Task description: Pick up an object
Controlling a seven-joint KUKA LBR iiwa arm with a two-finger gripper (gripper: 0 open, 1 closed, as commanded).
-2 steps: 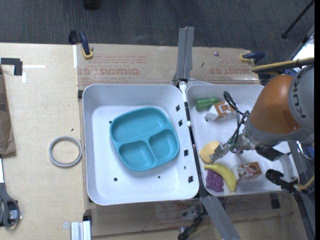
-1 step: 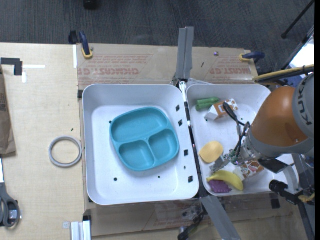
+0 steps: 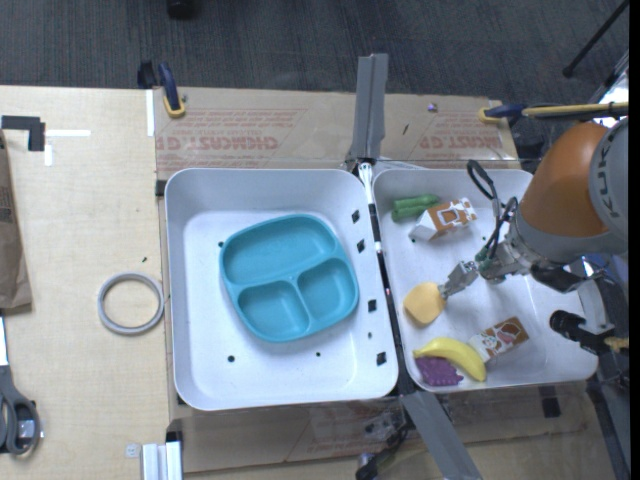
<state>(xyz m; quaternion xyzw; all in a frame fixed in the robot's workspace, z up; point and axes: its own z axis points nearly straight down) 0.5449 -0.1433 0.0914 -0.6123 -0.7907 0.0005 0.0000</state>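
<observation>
Here the hand (image 3: 462,278), fingers slightly parted, hovers beside a rounded yellow lemon (image 3: 424,303).

Both bins: smooth white plastic, slight sheen; left bin (image 3: 195,298), right bin (image 3: 520,368). In the left bin, a blue divided tray (image 3: 288,278), smooth moulded plastic, satin finish. In the right bin, a banana (image 3: 452,355) and a yellow rounded piece (image 3: 423,303), both smooth and plastic-looking; two small cartons (image 3: 447,218) (image 3: 500,336) with printed, paper-like faces. Gripper (image 3: 462,278): bare grey metal, dull gleam. Arm's orange band (image 3: 570,183): glossy, smooth. Bench top (image 3: 80,228) at left: pale wood, matt. Far side: brown corrugated cardboard (image 3: 260,133), matt, printed. Floor (image 3: 300,18) beyond: dark, carpet-like, rough.
</observation>
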